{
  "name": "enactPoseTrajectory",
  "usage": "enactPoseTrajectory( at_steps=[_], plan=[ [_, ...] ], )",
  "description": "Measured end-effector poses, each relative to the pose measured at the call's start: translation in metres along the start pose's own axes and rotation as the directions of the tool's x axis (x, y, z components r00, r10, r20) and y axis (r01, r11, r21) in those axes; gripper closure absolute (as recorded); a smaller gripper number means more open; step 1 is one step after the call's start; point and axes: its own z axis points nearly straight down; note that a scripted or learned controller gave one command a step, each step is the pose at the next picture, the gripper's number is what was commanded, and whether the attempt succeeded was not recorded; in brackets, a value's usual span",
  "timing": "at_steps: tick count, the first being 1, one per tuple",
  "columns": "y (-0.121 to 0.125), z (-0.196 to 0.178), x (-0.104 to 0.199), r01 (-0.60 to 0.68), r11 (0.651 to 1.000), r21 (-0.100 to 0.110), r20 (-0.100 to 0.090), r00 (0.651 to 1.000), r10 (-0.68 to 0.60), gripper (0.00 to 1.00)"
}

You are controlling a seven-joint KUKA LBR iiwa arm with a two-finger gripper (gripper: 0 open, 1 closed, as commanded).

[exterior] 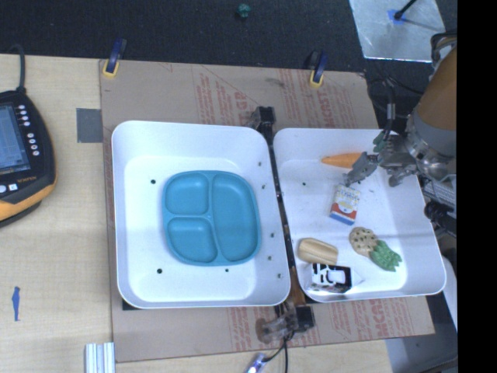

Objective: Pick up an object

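The right bin (411, 208) holds an orange carrot (340, 160) at its back, a small red, white and blue carton (345, 203) in the middle, and a tan bread roll (318, 250), a cookie (361, 240), a green leafy piece (387, 257) and a black-and-white item (332, 277) along the front. My gripper (379, 170) hangs over the back right of this bin, just right of the carrot and above the carton. Its fingers are spread open with nothing between them.
The left bin (132, 154) holds a blue divided plate (211, 216). A teach pendant (19, 154) lies on the bench at the far left. Clamps (114, 57) pin the cardboard sheet at the back edge.
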Motion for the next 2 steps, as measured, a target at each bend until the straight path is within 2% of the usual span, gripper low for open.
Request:
enactPoseTrajectory(
  at_steps=[1, 2],
  plan=[
    [0.014, 0.112, 0.005, 0.002, 1.0, 0.003, 0.001, 1.0, -0.002, 0.0],
    [-0.011, 0.116, 0.028, 0.0, 1.0, 0.001, 0.001, 1.0, 0.0, 0.0]
  ],
)
